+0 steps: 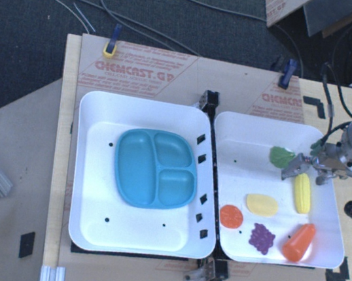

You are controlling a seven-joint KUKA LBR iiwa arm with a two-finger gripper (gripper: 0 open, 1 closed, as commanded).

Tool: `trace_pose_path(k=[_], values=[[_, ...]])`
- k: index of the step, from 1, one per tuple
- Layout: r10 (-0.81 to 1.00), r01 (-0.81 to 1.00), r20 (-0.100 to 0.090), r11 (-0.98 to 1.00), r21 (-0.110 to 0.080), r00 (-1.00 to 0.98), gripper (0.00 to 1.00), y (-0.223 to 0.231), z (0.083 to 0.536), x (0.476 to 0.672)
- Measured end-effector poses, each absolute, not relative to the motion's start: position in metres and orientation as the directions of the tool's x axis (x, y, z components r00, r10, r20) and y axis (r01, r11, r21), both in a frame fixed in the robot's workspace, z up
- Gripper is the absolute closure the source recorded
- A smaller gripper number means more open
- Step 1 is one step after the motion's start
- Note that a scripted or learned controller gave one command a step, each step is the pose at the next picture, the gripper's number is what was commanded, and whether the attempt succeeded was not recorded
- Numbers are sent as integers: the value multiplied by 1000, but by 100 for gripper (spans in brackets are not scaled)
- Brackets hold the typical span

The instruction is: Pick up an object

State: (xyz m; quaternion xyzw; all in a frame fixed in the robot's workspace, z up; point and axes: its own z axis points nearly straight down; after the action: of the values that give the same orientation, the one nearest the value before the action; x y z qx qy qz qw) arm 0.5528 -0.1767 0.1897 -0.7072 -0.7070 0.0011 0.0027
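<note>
the gripper (pixel 308 169) hangs low over the right bin (pixel 243 137), its fingers spread apart with nothing between them; just below it lies a yellow corn cob (pixel 302 193), lengthwise, and beside its left finger a green leafy piece (pixel 281 157); further down sit a pale yellow slice (pixel 262 204), a round orange-red slice (pixel 231 216), a purple grape bunch (pixel 262 238) and an orange carrot (pixel 299 242); the left bin (pixel 83 221) holds a blue divided plate (pixel 155 168); both bins rest on a cardboard sheet (pixel 148 66) clamped to the bench.
</note>
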Motion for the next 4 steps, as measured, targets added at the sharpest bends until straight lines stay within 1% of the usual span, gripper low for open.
trace_pose_path(k=[1, 2, 3, 4], values=[[1000, 1000, 3, 0, -8, 0, 0, -177, 126, 551], [1000, 1000, 1, 0, 1, 0, 100, -177, 141, 553], [1000, 1000, -2, 1, 5, -1, 100, -176, 204, 549], [1000, 1000, -2, 1, 7, -1, 100, -182, 252, 557]])
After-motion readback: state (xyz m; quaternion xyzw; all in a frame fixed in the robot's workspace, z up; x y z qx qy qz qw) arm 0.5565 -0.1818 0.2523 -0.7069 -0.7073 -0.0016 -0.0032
